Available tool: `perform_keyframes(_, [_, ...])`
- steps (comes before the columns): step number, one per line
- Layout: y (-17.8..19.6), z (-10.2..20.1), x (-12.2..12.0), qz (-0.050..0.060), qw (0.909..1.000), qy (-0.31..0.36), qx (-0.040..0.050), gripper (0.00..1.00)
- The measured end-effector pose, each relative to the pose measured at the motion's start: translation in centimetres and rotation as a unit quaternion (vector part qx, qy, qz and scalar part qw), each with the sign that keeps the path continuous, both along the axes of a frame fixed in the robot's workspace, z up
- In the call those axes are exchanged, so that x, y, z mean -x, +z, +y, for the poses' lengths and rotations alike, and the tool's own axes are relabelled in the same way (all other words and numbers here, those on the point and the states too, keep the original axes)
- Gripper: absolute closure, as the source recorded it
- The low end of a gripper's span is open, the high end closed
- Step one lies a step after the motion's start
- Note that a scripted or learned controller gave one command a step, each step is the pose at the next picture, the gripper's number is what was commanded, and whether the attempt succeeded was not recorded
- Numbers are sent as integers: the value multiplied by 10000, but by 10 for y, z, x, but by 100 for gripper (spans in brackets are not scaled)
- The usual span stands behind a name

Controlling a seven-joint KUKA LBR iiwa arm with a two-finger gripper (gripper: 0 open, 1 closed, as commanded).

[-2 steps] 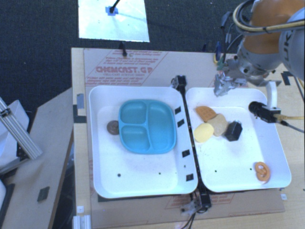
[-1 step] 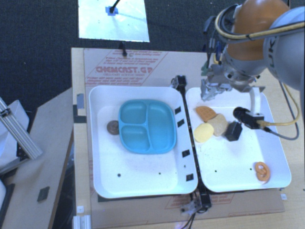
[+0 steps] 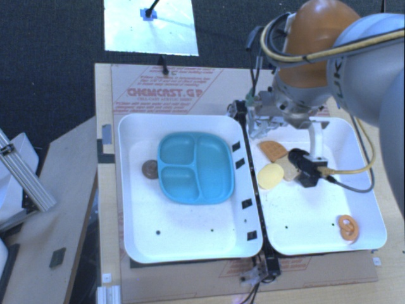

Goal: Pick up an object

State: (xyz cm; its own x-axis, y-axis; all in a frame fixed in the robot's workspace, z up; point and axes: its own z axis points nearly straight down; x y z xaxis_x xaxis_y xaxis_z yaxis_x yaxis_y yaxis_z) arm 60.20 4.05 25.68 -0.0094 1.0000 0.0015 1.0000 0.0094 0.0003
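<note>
In the right bin [image 3: 364, 195], an orange-brown flat piece [image 3: 273, 149] lies near the far left corner. A pale yellow round object [image 3: 271, 175] sits just in front of it. A small brown pretzel [image 3: 347, 227] rests near the front right corner. My gripper [image 3: 258, 126] hangs over the bin's far left corner, close to the divider and just behind the orange-brown piece. Nothing is visibly held in it. The arm's bulk hides the bin's far edge.
The left bin [image 3: 136, 233] holds a blue compartment plate [image 3: 193, 167] with a small brown disc [image 3: 150, 168] beside its left edge. A shiny square sheet [image 3: 149, 18] lies beyond the bench. An aluminium rail [image 3: 25, 179] stands at the left.
</note>
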Motion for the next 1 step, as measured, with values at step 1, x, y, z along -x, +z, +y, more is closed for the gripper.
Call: perform_keyframes(1, [-3,48,13,4,10000,3,-1,100])
